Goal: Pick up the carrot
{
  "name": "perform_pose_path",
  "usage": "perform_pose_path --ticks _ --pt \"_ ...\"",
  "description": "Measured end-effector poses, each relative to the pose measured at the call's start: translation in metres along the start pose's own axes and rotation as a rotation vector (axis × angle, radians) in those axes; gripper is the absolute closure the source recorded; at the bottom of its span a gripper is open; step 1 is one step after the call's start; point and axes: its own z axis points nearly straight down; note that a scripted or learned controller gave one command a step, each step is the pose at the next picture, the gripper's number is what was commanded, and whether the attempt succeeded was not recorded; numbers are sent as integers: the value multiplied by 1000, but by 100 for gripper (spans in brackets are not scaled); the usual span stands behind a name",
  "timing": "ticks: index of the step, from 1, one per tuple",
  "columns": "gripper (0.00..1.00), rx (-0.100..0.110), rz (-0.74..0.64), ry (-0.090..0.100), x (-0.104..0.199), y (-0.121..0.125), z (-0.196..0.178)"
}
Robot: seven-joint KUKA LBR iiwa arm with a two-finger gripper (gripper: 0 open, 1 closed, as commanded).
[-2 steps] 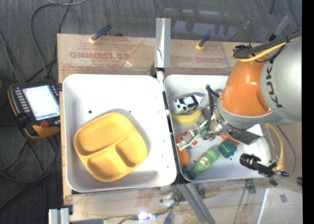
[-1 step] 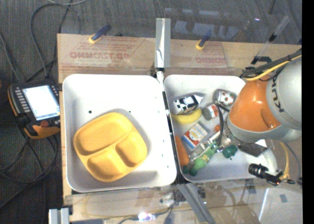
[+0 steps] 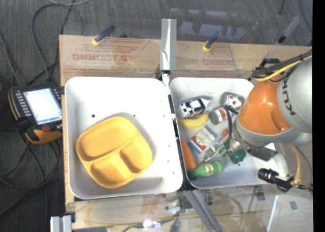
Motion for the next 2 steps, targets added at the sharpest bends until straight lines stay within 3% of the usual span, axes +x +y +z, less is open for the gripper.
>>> perform_pose_path --ticks 1,2 --pt "100 -9 -374 -5 -6 1 14" --pt "100 -12 -640 -12 -73 9 14"
